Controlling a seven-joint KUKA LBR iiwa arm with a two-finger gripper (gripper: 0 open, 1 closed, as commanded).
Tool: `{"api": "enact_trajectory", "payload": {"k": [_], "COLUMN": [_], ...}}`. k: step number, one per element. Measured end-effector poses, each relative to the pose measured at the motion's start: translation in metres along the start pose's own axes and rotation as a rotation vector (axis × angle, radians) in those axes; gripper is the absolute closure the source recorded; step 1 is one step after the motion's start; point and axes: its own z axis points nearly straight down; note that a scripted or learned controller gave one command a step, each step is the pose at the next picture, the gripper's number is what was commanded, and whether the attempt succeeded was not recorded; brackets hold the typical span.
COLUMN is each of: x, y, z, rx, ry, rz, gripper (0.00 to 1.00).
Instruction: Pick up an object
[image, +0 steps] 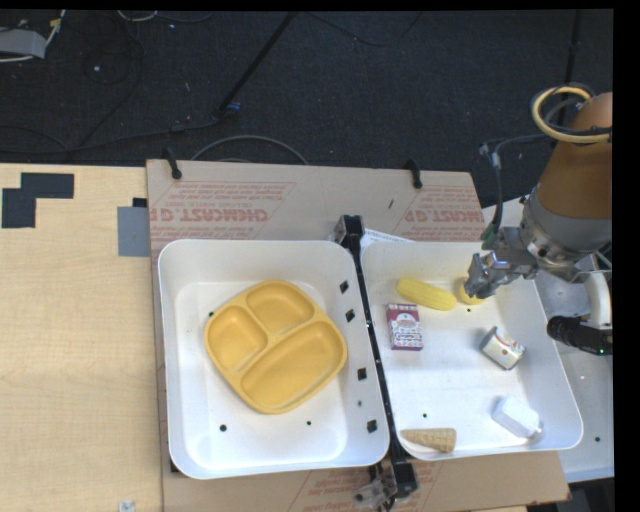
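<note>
Arm in from the right, gripper (480, 277) low over the right bin (455, 400), near its far edge. Step in hand, by my reading: the close of an approach on a small yellow object (470, 295) that sits directly under the tips — touching or just apart, cannot tell. Cannot tell either whether the tool is spread or pressed together; the metal there is a blur against the white floor. Nothing is visibly gripped. Just left of that spot lies a yellow corn cob (425, 293), and nearer the divider a red-and-white card box (404, 327). Further down the bin: a small silver can (502, 348) on its side, a white block (517, 418) near the right corner, a tan wafer cone (429, 438) against the near rim. If the small yellow piece is the target, the next move calls for a firm close and a straight lift, clear of the corn cob alongside it. Left bin (190, 420) carries one yellow divided plate (276, 345), well apart from the arm's work. Both bins rest on a cardboard sheet (290, 205) printed with red lettering, on a pale wood-toned bench (70, 350). Behind — dark carpet with loose cables (250, 70) trailing across it.
</note>
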Motion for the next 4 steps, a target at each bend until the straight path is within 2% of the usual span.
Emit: {"api": "enact_trajectory", "payload": {"k": [2, 3, 4], "x": [0.095, 0.148, 0.206], "y": [0.001, 0.002, 0.010], "z": [-0.003, 0.013, 0.009], "rx": [0.001, 0.004, -0.001], "ry": [0.000, -0.002, -0.003], "rz": [-0.001, 0.002, 0.000], "gripper": [1.00, 1.00, 1.00]}}
